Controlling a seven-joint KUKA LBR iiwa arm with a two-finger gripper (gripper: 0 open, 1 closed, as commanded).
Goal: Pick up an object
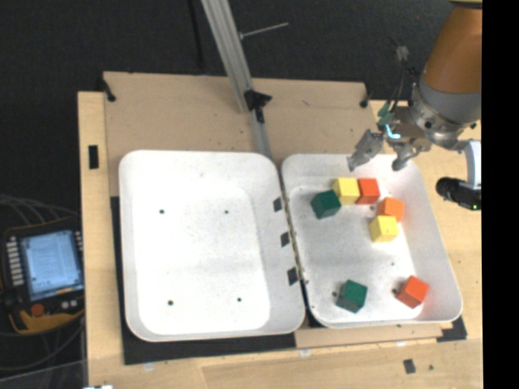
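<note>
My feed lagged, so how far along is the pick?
Done: the gripper is over the right bin's far edge, jaws spread, above the yellow block and orange block. In hand: nothing between the jaws. Left: descend, close on a block and lift. All seven blocks lie in the bin.

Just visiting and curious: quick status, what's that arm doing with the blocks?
End effector open, above right bin's far edge, holding nothing. Nearest: yellow cube and orange cube, side by side. Path unobstructed.
</note>
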